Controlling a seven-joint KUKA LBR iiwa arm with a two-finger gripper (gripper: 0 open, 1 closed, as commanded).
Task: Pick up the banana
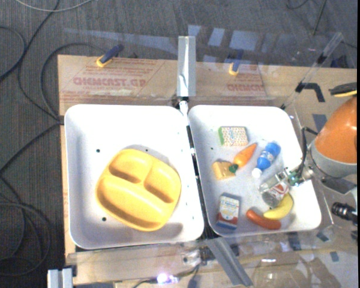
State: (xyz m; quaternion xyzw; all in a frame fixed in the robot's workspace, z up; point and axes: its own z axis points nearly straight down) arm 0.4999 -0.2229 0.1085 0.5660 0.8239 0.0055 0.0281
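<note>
Banana not picked yet, you can see it lying on the floor of the right bin, near the front right corner, curved, one end touching or just beside the red sausage-like item. So the grasp and the lift are both left to do, as I judge it.

Claw sits low in the right bin, just above the banana in the view, directly over or on a clear crinkly wrapper thing. Banana lies just beside the claw, toward the front edge of the table. Contact unclear.

Claw state: you cannot tell, too small and cluttered there. Nothing visibly between its tips.

Left bin carries the yellow divided tray, well apart from all this.
</note>
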